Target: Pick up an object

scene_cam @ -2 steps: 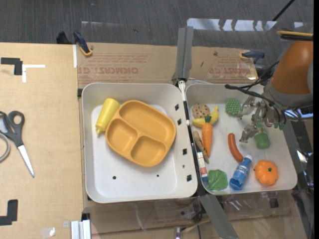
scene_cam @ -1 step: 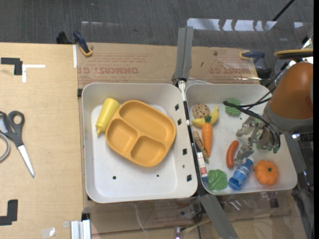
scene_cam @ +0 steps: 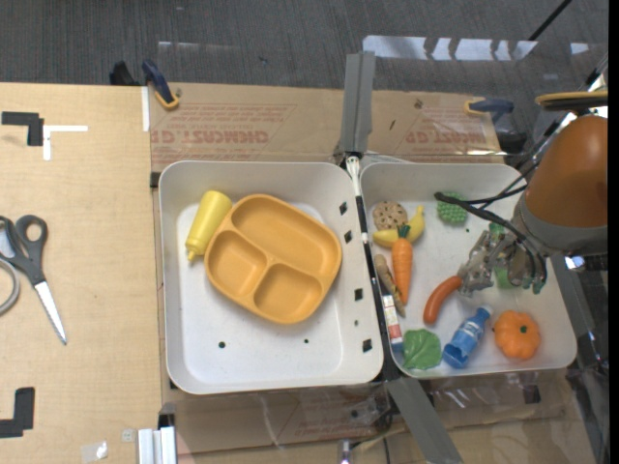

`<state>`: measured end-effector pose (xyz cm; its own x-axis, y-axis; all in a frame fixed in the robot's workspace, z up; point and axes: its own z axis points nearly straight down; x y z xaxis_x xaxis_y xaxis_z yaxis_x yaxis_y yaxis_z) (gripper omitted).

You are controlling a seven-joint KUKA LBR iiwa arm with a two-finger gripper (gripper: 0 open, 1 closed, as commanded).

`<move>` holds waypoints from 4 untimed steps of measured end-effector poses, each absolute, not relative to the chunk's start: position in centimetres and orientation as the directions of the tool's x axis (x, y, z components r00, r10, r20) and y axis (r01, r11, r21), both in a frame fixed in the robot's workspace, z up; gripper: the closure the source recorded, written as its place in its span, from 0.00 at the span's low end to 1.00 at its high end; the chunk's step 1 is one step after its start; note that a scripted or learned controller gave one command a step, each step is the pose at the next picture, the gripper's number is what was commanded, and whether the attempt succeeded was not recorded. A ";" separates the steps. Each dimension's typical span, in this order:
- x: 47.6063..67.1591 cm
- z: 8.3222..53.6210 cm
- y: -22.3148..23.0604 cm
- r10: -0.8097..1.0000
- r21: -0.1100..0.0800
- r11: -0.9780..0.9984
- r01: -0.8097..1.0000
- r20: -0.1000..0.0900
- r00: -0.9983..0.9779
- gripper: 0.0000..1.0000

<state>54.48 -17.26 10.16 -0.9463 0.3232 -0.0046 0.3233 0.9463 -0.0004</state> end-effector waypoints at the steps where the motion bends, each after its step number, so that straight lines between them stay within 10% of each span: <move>1: 56.9 9.2 -10.7 0.527 0.001 0.850 0.527 -0.002 -0.850 1.00; 2: 56.9 9.3 -10.8 0.528 0.000 0.849 0.528 -0.005 -0.849 0.00; 3: 64.0 9.4 -11.7 0.624 0.001 0.781 0.624 -0.005 -0.781 0.00; 4: 57.4 9.2 -11.2 0.705 -0.002 0.709 0.705 -0.003 -0.709 0.00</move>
